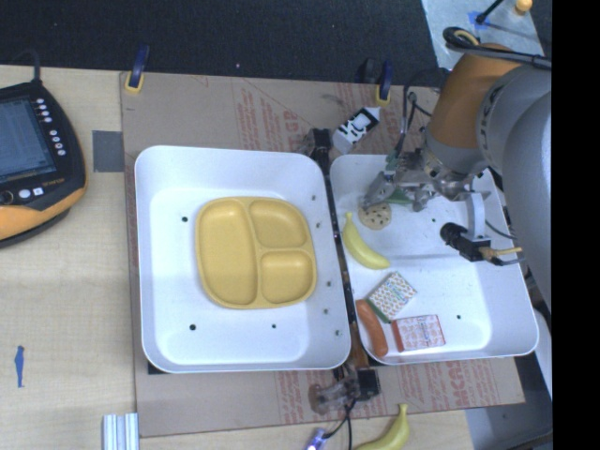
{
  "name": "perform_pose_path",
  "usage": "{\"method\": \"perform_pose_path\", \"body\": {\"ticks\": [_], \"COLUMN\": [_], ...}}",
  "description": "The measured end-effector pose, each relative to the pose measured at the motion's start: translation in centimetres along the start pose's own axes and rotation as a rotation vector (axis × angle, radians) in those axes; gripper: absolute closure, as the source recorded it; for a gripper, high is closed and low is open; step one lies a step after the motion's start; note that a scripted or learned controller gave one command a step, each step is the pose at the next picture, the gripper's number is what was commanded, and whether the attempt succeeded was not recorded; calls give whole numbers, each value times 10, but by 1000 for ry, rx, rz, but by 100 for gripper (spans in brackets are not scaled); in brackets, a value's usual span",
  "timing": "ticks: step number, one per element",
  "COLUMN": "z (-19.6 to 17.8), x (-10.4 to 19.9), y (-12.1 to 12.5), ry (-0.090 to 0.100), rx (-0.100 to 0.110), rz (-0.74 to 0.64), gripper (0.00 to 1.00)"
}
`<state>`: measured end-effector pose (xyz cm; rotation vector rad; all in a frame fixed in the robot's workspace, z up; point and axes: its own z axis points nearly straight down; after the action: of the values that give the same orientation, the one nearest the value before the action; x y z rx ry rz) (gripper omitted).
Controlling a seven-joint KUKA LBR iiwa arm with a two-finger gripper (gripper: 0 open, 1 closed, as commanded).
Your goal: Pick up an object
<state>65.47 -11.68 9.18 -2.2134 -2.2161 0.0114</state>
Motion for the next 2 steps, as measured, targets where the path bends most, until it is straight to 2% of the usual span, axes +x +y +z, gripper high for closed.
{"method": "perform_pose_path", "body": {"ticks": [1, 2], "z": [1, 0], "x": [12, -10], "y": [0, 1], "ry": [0, -1], "rx": [1, -9], "rz": [-1, -1], "gripper": [0, 0]}}
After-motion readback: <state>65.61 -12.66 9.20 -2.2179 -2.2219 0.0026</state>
